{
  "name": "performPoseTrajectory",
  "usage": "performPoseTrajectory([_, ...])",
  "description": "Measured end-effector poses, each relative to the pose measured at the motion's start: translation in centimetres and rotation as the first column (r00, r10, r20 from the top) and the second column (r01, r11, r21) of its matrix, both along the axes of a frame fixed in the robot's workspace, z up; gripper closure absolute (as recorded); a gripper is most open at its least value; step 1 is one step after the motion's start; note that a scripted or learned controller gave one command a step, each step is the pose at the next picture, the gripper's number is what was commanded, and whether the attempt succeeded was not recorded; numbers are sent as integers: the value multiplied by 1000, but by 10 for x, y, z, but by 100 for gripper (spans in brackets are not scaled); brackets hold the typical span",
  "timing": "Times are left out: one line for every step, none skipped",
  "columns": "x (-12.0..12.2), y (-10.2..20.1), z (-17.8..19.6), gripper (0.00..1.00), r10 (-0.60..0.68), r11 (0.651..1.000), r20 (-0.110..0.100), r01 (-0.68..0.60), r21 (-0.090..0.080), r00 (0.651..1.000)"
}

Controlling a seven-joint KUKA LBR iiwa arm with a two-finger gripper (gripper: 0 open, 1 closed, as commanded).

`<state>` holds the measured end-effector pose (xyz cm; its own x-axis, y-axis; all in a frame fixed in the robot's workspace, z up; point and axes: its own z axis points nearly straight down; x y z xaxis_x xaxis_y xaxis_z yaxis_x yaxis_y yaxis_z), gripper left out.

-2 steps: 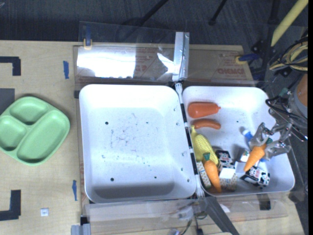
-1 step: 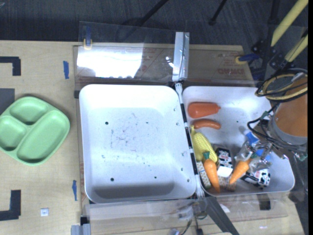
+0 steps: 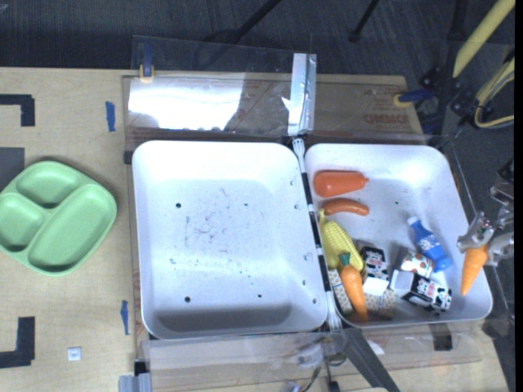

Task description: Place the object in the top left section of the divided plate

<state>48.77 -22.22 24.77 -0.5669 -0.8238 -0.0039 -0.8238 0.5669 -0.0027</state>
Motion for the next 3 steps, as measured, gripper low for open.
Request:
performPoseTrajectory([0,0,0,0,1,1000,0,-1,0,1000])
performPoseTrajectory([2,0,11,100,-4,1000,7,4,1,1000])
performPoseTrajectory([-2,64,-77,100,338,941,-1,-338,1,941])
